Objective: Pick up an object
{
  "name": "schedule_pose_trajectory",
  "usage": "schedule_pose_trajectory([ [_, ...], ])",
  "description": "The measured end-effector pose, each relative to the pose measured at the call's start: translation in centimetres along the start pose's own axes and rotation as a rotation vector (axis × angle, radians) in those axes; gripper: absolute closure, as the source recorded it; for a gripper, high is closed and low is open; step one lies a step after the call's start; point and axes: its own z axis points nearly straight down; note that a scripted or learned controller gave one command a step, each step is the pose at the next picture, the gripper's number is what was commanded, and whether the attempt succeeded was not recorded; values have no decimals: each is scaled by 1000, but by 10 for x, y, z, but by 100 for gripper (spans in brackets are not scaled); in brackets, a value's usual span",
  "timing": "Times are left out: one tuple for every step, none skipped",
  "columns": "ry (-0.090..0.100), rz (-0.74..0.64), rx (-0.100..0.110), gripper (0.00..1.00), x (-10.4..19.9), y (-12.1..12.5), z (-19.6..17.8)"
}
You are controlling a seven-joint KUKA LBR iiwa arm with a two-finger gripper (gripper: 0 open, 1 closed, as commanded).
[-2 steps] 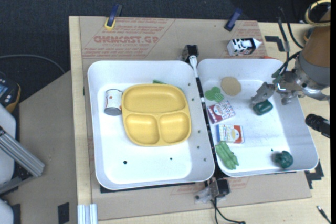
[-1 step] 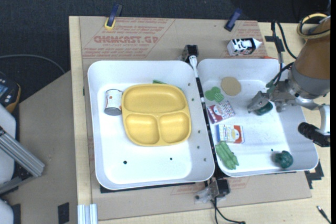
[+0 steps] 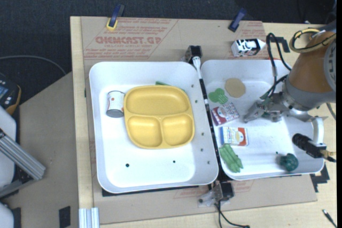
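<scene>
From my station I can read one thing clearly: red lettering printed in repeating lines across the brown board (image 3: pixel 160 34) under the bins, spelling "CHEMCAST GP" in its largest line; the smaller red lines beside it are too fine for me to make out. In the right bin, a small white carton (image 3: pixel 234 136) with red and blue print and a red-and-white packet (image 3: pixel 225 113) carry markings, but I cannot read either.
</scene>
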Motion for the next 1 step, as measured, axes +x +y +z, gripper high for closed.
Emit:
schedule_pose_trajectory([
  [-3, 1, -7, 100, -1, 2, -14],
])
